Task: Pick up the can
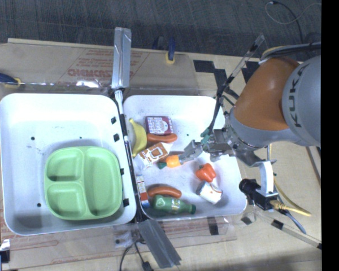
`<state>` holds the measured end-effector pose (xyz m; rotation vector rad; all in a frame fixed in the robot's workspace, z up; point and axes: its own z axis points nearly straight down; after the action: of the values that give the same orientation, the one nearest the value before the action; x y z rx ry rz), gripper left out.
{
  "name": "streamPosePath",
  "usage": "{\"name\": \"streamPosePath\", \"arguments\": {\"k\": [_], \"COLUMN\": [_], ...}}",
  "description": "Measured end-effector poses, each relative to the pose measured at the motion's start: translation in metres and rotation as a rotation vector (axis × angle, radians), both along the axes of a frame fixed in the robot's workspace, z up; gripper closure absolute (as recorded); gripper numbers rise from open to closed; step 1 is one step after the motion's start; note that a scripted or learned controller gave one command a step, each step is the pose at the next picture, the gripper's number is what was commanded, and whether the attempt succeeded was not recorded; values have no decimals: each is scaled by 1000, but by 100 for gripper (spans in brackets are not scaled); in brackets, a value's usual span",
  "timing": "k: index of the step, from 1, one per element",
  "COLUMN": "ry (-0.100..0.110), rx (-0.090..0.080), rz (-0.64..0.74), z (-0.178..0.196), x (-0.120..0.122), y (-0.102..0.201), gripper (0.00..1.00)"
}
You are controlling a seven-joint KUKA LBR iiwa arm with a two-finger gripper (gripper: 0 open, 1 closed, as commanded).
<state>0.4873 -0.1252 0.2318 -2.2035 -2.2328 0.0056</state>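
Note:
The can (158, 123) is dark red with a pale label and lies in the right bin (214, 109) toward its back left, touching a red sausage (161, 138) just in front of it. My gripper (187, 152) hovers over the middle of this bin, to the right of and nearer than the can, with a small gap between them. Its fingers are open with nothing between them, and their tips are close to a small orange fruit (172, 162).
The right bin also holds a banana (137, 136), a small carton (153, 153), an orange-red vegetable (206, 173), a white cup (212, 194), a second sausage (164, 192) and a green bottle (172, 206). A green divided plate (83, 182) lies in the left bin (22, 117).

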Motion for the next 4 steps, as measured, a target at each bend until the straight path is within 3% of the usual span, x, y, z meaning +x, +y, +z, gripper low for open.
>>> {"name": "streamPosePath", "arguments": {"k": [1, 2, 3, 4], "ry": [-2, -3, 0, -3], "rx": [0, -1, -1, 0], "rz": [27, -217, -212, -180], "z": [-141, -140, -131, 3], "x": [-1, 33, 33, 35], "y": [34, 27, 28, 77], "gripper": [0, 0, 100, 100]}}
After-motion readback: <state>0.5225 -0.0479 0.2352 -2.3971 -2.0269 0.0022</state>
